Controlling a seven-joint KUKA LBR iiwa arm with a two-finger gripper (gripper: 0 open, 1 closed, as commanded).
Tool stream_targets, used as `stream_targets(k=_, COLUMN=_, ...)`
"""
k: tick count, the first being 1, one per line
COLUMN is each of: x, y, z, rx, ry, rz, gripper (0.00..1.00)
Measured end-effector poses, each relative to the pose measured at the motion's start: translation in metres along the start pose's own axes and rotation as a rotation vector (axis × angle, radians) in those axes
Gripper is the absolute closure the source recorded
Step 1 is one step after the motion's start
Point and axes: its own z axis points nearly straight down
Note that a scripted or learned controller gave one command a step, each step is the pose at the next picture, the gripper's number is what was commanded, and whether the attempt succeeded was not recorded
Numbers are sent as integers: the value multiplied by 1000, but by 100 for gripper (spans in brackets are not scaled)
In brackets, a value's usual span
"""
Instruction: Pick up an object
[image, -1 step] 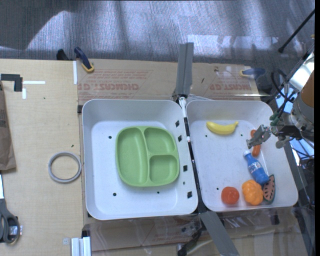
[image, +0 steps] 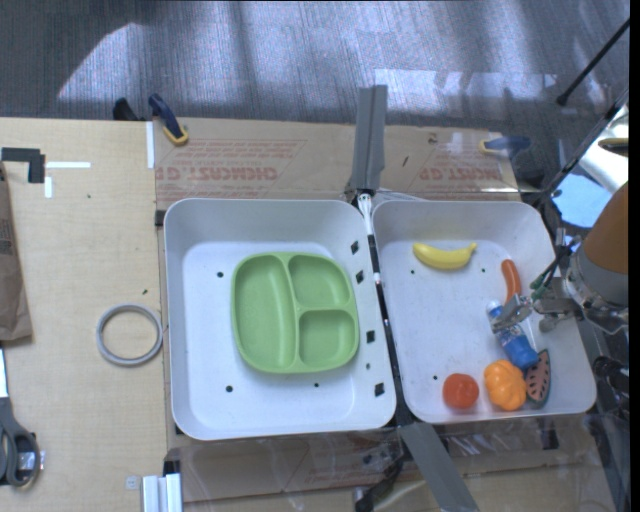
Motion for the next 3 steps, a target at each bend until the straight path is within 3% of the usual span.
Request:
stream_targets(k=1, x=-2, y=1, z=-10, rx=-3, ry=-4, rz=3, gripper=100)
stream_targets(k=2, x=23, y=48, z=9, rx=-22, ry=-13, rz=142, gripper=100)
stream_targets(k=3, x=73, y=101, z=9, rx=-22, ry=-10, rz=85, gripper=100)
